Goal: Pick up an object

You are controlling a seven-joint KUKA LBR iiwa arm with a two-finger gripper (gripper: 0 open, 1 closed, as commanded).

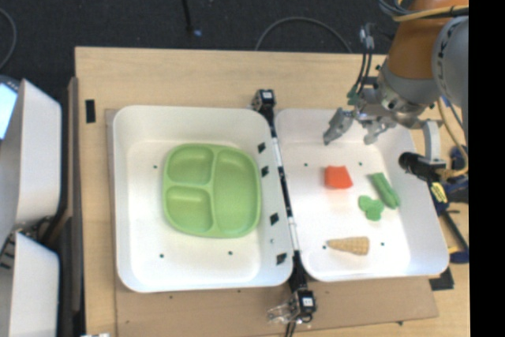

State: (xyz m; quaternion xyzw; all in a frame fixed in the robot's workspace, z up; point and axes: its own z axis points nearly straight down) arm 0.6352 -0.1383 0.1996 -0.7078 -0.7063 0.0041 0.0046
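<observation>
In the right bin [316,130] I see three candidates for a pick: an orange-red block [338,177] near the middle, a green toy piece [379,196] just to its right and a little nearer the camera, and a tan ice-cream cone [349,246] lying on its side close to the bin's near edge. The green piece looks like a long bar with a rounded lump at its lower left end; I cannot tell whether that is one object or two touching. All three lie flat on the white floor, apart from each other and from the bin walls. My gripper [355,129] hangs over the far part of the same bin, above and slightly right of the block, with its two fingers spread apart and nothing between them. It touches none of the objects. Behind it the arm [422,43] comes in from the right, its orange band above the wrist. The left bin [142,130] sits alongside, joined at the centre divider, and holds a light green compartment plate [211,189] lying flat in its middle. Both bins rest on a pale wooden bench [173,75].
</observation>
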